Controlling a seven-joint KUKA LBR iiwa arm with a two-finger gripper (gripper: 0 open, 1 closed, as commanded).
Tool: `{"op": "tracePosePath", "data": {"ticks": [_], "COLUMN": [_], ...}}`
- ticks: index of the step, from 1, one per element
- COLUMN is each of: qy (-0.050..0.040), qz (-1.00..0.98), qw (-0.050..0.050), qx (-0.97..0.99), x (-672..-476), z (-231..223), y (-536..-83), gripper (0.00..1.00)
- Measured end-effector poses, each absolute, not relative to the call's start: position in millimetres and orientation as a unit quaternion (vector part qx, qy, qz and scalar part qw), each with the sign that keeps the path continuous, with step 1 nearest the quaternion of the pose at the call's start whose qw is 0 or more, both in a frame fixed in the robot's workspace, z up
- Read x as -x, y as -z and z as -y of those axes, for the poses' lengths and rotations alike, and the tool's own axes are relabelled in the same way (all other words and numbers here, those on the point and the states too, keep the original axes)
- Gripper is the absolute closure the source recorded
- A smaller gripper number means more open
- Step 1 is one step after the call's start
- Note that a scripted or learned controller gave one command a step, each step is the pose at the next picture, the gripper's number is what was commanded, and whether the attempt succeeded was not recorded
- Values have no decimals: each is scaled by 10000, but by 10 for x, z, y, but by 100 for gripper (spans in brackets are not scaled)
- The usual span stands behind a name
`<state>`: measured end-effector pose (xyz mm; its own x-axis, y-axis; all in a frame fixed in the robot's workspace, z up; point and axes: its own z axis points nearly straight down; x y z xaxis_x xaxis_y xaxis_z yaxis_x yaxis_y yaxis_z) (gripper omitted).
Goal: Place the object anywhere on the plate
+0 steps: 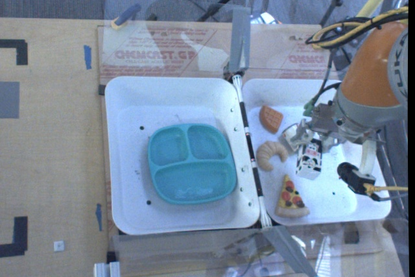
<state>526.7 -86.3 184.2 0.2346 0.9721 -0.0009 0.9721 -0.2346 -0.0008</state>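
Observation:
A teal divided plate (192, 163) lies in the left white bin (123, 107). In the right bin (337, 204), a small black-and-white milk carton (310, 161) stands slightly tilted. My gripper (310, 138) hangs directly over the carton's top and hides its upper end. Whether the carton is gripped is not visible. The grey arm with its orange band (373, 71) reaches in from the right.
The right bin also holds an orange food piece (271, 118) at the back, a croissant (271, 154) by the left wall and a pizza slice (290, 196) at the front. A black cable end (352, 176) hangs beside the carton. A ridge (249, 146) divides the bins.

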Motion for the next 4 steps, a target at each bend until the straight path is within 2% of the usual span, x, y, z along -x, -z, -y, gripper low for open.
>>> {"op": "tracePosePath", "data": {"ticks": [1, 2, 3, 4], "qy": [3, -7, -7, -6], "qz": [6487, 6243, 6383, 6383], "qw": [-2, 16, 4, 3], "qx": [7610, 7811, 7698, 7698], "x": [-5491, -5064, -5550, -5552], "z": [125, -585, -1037, -1039], "y": [-1840, -1847, -1615, -1618], "gripper": [100, 100, 100, 0]}}
